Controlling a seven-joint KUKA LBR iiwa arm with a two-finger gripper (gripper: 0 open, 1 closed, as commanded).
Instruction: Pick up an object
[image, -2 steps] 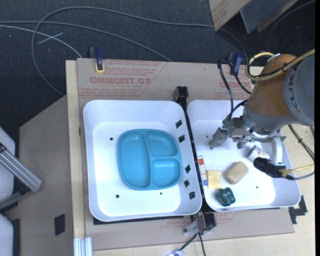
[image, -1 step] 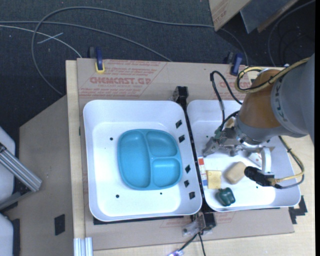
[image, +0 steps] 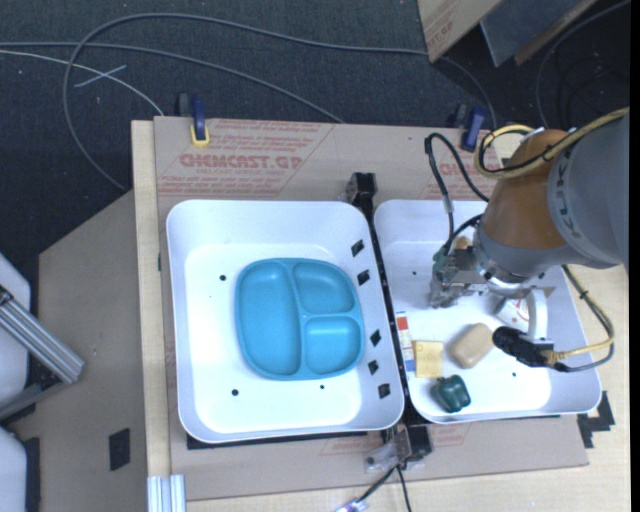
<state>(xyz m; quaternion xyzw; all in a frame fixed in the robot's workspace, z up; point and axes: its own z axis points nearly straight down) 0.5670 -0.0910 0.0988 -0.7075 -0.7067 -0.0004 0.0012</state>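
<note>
The right bin (image: 530, 395) holds a beige rounded lump (image: 470, 346), a dark green object (image: 452, 392) near the front rim, a small yellow square piece (image: 427, 359) and a thin red and blue item (image: 403, 324) by the left wall. My gripper (image: 441, 290) hangs low over the bin's left middle, behind and to the left of the beige lump, with bare white floor under it. Nothing shows between it and the floor. The grey arm with its orange band (image: 525, 195) covers the bin's back right.
The left bin (image: 190, 330) carries a blue divided plate (image: 298, 317). A black divider with clips (image: 372, 290) runs between the bins. Black and yellow cables (image: 545, 352) trail from the wrist across the right bin.
</note>
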